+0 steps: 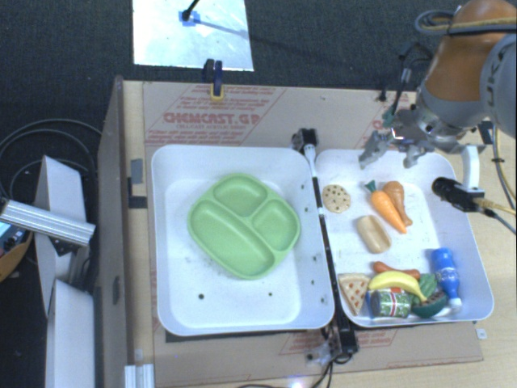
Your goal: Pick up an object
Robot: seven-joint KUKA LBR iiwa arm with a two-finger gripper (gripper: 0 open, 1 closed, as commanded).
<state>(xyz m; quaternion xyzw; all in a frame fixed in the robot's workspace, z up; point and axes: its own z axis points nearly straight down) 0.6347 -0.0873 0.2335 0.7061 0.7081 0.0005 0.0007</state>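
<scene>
**Claw spread above the right bin's far edge**

Over the far rim of the right bin [464, 241] we see the claw [391, 153] hanging with its two fingers spread wide, nothing between them and nothing touched. Toward five o'clock from it lie two carrots [389, 204], with a cookie [336, 198] at their nine o'clock and a bread roll [373, 234] at six. A banana [394, 280], a can [391, 303], a pizza slice [353, 288] and a blue bottle [445, 275] crowd the near end. On the bench, the left bin [186, 305] holds a green divided plate [244, 225].
</scene>
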